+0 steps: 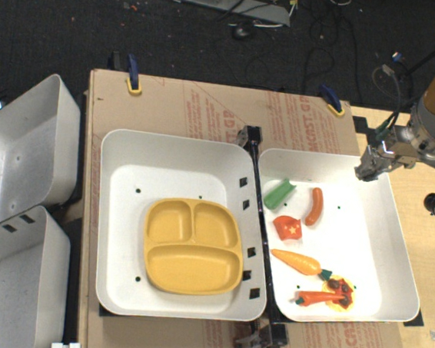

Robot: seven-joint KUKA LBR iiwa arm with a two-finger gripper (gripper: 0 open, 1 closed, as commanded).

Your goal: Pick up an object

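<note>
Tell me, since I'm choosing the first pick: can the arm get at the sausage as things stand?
Probably yes. The sausage lies apart from the other toys on the right bin's floor, nothing over it, and the end effector hangs at that bin's upper right rim.

You can make out faint red printed lettering on the flat brown cardboard sheet under the two bins, along its upper and lower right edges, but it lies reversed and too faint to read with any confidence.
</note>
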